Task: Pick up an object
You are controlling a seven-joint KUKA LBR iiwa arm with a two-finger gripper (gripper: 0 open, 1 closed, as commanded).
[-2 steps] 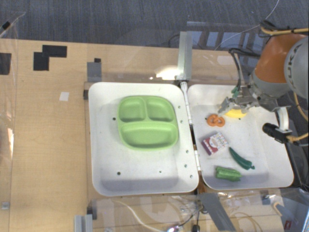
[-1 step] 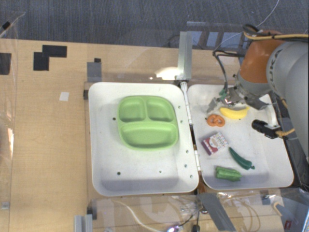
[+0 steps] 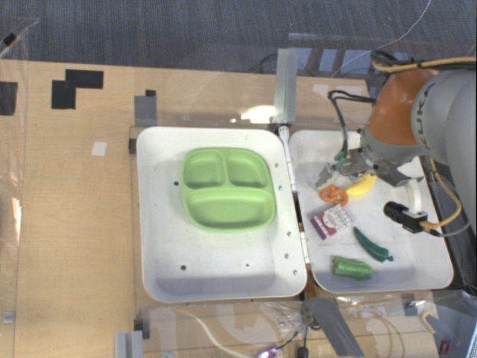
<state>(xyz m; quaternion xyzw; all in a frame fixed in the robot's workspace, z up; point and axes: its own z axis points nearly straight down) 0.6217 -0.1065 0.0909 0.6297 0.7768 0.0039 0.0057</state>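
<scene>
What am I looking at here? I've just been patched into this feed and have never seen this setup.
One fixed camera looks down at a slant on a bench with two white bins. The left bin holds a green divided plate. The right bin holds an orange piece, a yellow banana-like toy, a small packet, a dark green pepper shape and a green cylinder. The grey arm with the orange band reaches in from the right; its gripper sits low beside the orange and yellow pieces.
</scene>
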